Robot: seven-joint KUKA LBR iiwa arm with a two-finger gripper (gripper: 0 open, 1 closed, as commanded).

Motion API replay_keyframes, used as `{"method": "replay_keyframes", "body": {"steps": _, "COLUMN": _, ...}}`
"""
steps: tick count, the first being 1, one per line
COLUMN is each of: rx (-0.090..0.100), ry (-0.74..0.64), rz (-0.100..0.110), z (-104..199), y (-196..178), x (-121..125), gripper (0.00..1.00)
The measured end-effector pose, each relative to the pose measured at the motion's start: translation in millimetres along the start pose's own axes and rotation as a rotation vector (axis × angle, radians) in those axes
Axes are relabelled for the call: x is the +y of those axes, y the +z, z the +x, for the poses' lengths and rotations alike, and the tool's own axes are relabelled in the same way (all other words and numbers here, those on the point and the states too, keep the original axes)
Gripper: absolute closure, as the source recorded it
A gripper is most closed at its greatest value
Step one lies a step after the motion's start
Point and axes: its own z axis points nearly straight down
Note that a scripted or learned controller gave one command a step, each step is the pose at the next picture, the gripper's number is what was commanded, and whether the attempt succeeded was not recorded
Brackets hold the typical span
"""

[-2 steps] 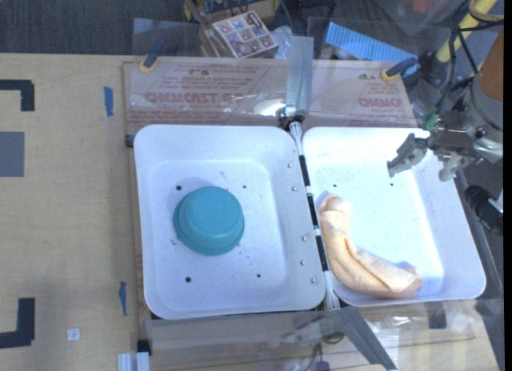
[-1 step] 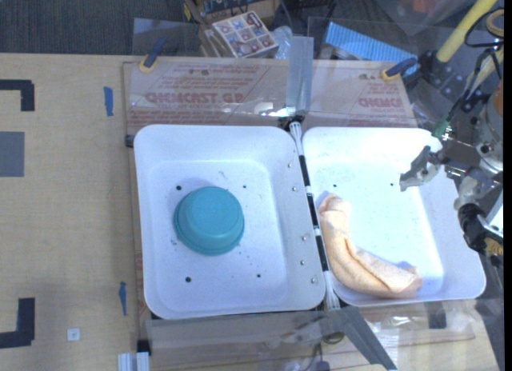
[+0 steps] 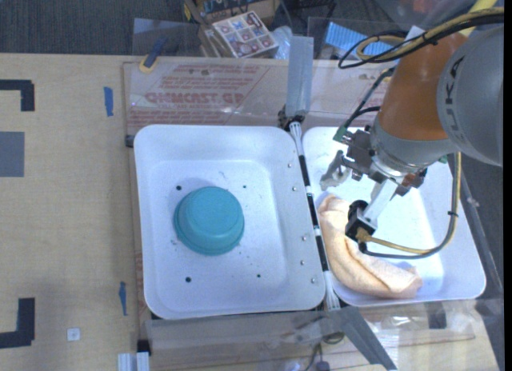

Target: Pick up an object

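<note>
We look down on a pale wooden desk (image 3: 64, 225) marked with black tape corners (image 3: 24, 93) near its left edge and short strips of blue tape (image 3: 108, 101). Two shallow white bins sit side by side towards its right half. Nearest us, in the near left corner of the right bin (image 3: 464, 273), lies a soft peach-coloured roll (image 3: 364, 269). It curves from the bin's left wall round towards the middle of the near wall, and it looks limp, like cloth or foam. A little further back, a teal bowl (image 3: 209, 219) rests upside down on the floor of the left bin (image 3: 141, 201), slightly left of centre and well apart from every wall. Over the right bin hangs the grey arm (image 3: 424, 97) with its orange band, reaching in from the desk's right edge. Its jaws hang above the far left part of that bin, just beyond the far end of the roll. We cannot tell whether they are open or closed, and we see nothing between them. Behind the bins a clear sheet with red lettering (image 3: 200, 89) lies flat, and past the far edge stands a cardboard box (image 3: 232, 1) of clutter.
</note>
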Motion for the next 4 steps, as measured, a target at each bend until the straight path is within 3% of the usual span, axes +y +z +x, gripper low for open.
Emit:
{"method": "replay_keyframes", "body": {"steps": 1, "rx": 0.000, "ry": -0.091, "rz": -0.004, "z": -68, "y": -32, "x": 82, "gripper": 0.00}}
{"method": "replay_keyframes", "body": {"steps": 2, "rx": 0.000, "ry": -0.089, "rz": -0.007, "z": -69, "y": -42, "x": 83, "gripper": 1.00}}
{"method": "replay_keyframes", "body": {"steps": 3, "rx": -0.001, "ry": -0.236, "rz": -0.007, "z": -71, "y": -70, "x": 110, "gripper": 1.00}}
{"method": "replay_keyframes", "body": {"steps": 4, "rx": 0.000, "ry": -0.242, "rz": -0.002, "z": -99, "y": -82, "x": 92, "gripper": 1.00}}
